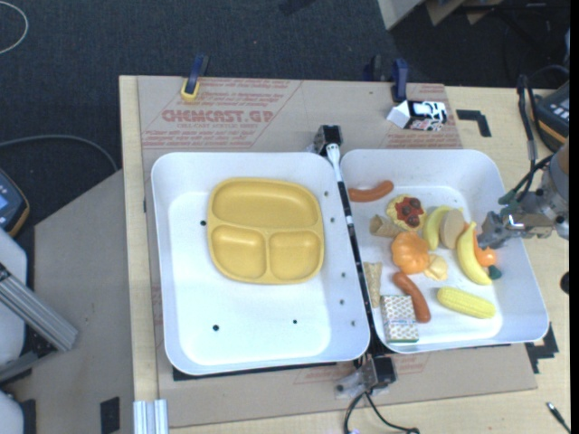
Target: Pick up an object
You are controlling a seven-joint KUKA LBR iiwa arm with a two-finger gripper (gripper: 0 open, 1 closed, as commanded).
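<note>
The pincer (496,235) stands at the right side of the right bin (470,163), low over its floor, reached in on the grey arm (543,208) from the right edge. Its tip sits at the right flank of the banana (468,254), touching or very nearly touching the fruit. Whether it is spread or closed cannot be told, nor whether anything is in its grasp; nothing is plainly lifted.

Just below the pincer, against the banana's lower right, lies a small orange piece (488,258) with a dark green bit beside it. Further below and slightly left lies a corn cob (467,302), flat on the bin floor. Immediately left of the banana are a pale green piece (434,225) and a tan piece (451,230). Further left sits the orange fruit (411,252), and above it a small tart (406,211) topped in red. Above and well left of the pincer lies one sausage (371,191); a second sausage (412,297) lies below the orange fruit. A printed packet (399,318) rests near the bin's lower left corner.

Well to the left of the pincer, across the divide between the bins, the left bin (172,242) holds a yellow divided tray (267,230), sitting flat, three compartments up. Both bins rest on a brown board (226,111) with red lettering. Above the pincer and to its left, a small black-and-white item (418,114) lies on the board outside the bins.
</note>
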